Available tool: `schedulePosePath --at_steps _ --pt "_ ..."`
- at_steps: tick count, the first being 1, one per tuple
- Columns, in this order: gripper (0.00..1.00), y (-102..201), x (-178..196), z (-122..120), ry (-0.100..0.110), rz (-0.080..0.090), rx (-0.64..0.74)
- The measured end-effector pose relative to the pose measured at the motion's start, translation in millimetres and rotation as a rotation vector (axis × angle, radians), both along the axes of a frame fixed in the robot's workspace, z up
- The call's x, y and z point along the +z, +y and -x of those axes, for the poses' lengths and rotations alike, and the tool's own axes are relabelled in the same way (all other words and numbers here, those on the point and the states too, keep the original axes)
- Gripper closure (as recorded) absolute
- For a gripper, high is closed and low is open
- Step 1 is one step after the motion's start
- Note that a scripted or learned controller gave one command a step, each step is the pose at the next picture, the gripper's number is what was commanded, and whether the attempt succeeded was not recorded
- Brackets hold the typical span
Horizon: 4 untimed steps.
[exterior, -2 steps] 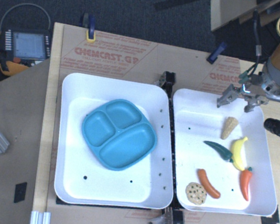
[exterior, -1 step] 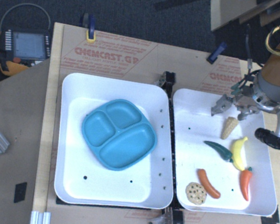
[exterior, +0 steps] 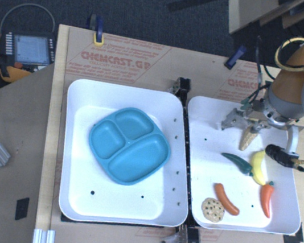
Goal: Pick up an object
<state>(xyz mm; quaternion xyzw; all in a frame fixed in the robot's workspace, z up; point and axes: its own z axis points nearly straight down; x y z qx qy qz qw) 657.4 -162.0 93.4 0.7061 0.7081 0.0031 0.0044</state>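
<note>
Toys lie loose in the white bin [exterior: 204, 155] under my hand [exterior: 247, 126], which hangs low over that bin's far end, the grey arm with its orange band reaching in from the view's right. I cannot tell whether my hand is spread or pressed together.

Directly beneath it, seeming to touch it, is a short tan piece [exterior: 247, 140], standing roughly on end. I cannot make out what it is, or whether it is gripped or merely under the hand. I judge this to be the thing I am going for, since the hand is centred over it.

On the camera side of the hand, a green chilli pepper [exterior: 237, 161] and a yellow banana [exterior: 258, 166] lie touching each other. Further from the hand the same way are an orange carrot [exterior: 266, 199], a red sausage [exterior: 225, 198] and a round cookie [exterior: 213, 209], the cookie just beside the sausage's end. These five sit apart from the tan piece, so a straight lift should not drag them.

Well off to the view's left of my hand, the second white bin [exterior: 73, 180] holds a blue divided plate [exterior: 129, 145], lying flat. Both bins rest on a cardboard-covered surface [exterior: 150, 60].
</note>
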Motion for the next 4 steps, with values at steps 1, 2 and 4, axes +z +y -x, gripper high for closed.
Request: schedulePosePath --at_steps 1,2,4 --pt "1.00 0 8 2 0.006 0.000 -0.001" --pt "1.00 2 66 10 0.003 0.000 -0.003" --pt "1.00 -1 186 4 0.003 0.001 -0.002"
